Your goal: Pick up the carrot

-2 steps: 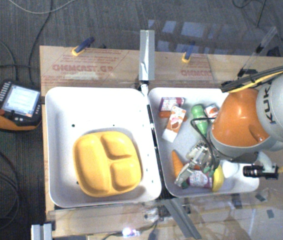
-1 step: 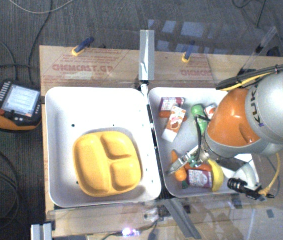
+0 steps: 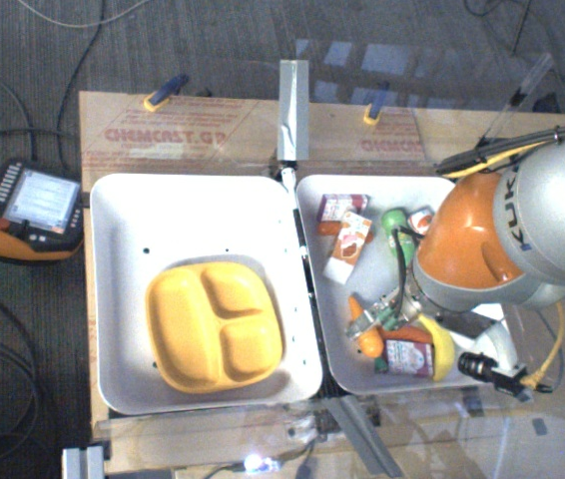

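Gripper [image 3: 387, 315] is down in the right bin [image 3: 314, 267], low among the clutter near its front half; from this angle I can't tell its state. The carrot [image 3: 362, 329] reads as the orange piece just below-left of the tool, near the bin's front-left area, touching or nearly touching the red packet [image 3: 409, 357] beside it. Its long axis looks to run from upper-left to lower-right, fat end toward the front (partly hidden, so low confidence). I judge we're at the approach/descend step, nothing visibly secured. The next move needs the tool centred across the carrot's short axis, clear of the yellow piece [image 3: 444, 352] and packet. The yellow tray [image 3: 218, 324] in the left bin [image 3: 123, 208] isn't involved.
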Controlling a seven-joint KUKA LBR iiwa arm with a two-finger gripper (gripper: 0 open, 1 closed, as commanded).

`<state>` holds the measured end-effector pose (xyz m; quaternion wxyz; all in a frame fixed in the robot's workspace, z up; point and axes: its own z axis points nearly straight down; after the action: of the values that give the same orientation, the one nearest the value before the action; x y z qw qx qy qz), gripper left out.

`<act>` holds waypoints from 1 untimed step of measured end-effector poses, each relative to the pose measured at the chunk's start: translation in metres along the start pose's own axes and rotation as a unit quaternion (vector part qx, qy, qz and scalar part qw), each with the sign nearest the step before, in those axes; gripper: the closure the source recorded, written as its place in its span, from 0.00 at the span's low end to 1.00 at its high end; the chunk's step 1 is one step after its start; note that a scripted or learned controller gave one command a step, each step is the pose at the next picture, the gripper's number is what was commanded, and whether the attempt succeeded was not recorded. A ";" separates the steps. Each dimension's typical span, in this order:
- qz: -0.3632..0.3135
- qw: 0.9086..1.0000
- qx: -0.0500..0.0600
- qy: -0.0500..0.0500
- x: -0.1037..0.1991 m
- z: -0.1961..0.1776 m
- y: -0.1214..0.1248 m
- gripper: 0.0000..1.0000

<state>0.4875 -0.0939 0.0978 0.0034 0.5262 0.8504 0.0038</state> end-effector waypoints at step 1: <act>0.041 0.999 0.008 0.001 0.009 -0.084 0.000 1.00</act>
<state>0.4827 -0.0859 0.1816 -0.0020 0.5607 0.8280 -0.0026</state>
